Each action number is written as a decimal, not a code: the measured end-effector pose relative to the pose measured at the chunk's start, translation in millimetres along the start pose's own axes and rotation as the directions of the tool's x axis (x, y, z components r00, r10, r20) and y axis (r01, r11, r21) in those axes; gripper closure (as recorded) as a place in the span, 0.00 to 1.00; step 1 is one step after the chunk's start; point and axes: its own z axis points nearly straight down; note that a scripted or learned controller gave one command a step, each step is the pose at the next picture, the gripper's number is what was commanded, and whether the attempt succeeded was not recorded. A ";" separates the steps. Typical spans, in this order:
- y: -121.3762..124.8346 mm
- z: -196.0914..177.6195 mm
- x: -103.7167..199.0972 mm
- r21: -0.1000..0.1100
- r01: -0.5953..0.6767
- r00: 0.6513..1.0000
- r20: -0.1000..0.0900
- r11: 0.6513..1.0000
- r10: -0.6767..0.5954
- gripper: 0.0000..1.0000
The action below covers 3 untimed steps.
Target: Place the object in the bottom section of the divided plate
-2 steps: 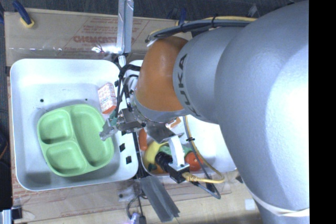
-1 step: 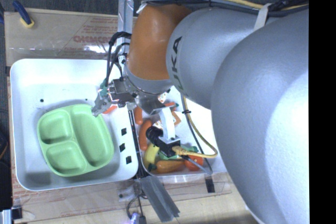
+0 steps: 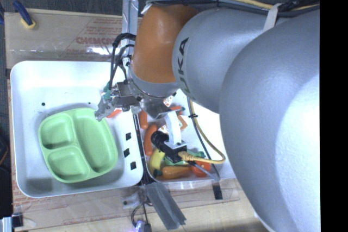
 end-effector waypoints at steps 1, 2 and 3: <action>0.0 0.0 0.0 0.000 0.000 1.000 0.000 1.000 0.000 0.00; 0.0 0.0 0.0 0.000 0.000 1.000 0.000 1.000 0.000 0.00; -38.6 52.1 2.0 0.001 0.283 0.959 -0.001 0.959 -0.283 0.00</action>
